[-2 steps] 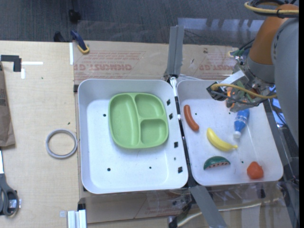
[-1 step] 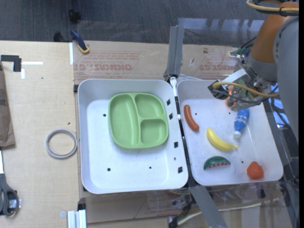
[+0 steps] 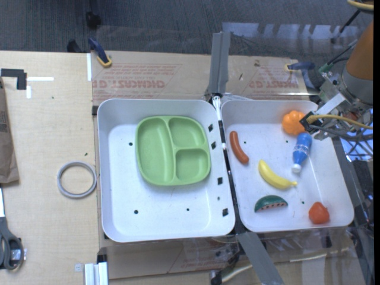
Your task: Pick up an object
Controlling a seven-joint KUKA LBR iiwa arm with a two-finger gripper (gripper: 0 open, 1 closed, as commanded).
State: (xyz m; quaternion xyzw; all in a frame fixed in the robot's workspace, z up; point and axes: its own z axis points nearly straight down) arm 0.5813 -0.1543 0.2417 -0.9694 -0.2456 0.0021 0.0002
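Hovering beside round orange ball (image 3: 291, 123), near blue plastic bottle (image 3: 301, 149) | hand (image 3: 320, 126): open or closed, cannot tell | both lie apart, likely easing a pick.

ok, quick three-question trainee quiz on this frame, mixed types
1. True or false: the green divided plate lies in the right bin.
2. Which lies nearest the watermelon slice? A sausage, B banana, C orange.
3. How many items lie in the right bin?

Key: 1 false, it lies in the left bin; 2 B; 3 six.
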